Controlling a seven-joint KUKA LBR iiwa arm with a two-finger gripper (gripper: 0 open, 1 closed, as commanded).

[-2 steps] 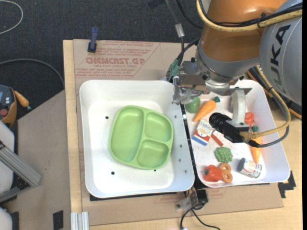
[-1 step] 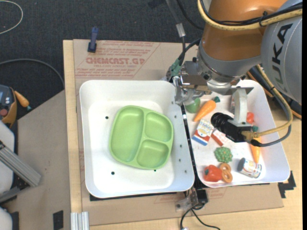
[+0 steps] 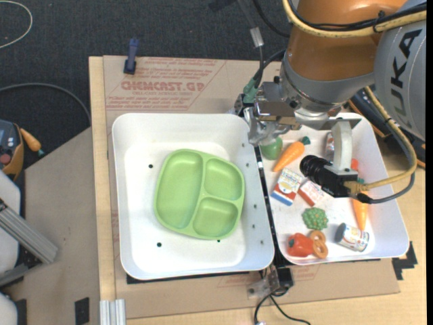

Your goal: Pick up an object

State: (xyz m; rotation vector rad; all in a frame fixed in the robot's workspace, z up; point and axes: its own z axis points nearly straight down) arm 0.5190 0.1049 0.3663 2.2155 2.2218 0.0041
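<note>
Toy food (image 3: 318,205) lies scattered in the right bin (image 3: 396,239), centre-right of frame: an orange carrot (image 3: 289,156), small cartons, a green piece. The gripper (image 3: 262,131) hangs over that bin's upper-left corner, apparently descending to grasp; next it must settle onto one item. Whether it is open or closed cannot be told; the arm hides the bin's top.

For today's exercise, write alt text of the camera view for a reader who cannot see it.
A grey and orange robot arm reaches over the right bin, which holds toy food including a carrot and broccoli. The left bin holds a green divided plate.
</note>
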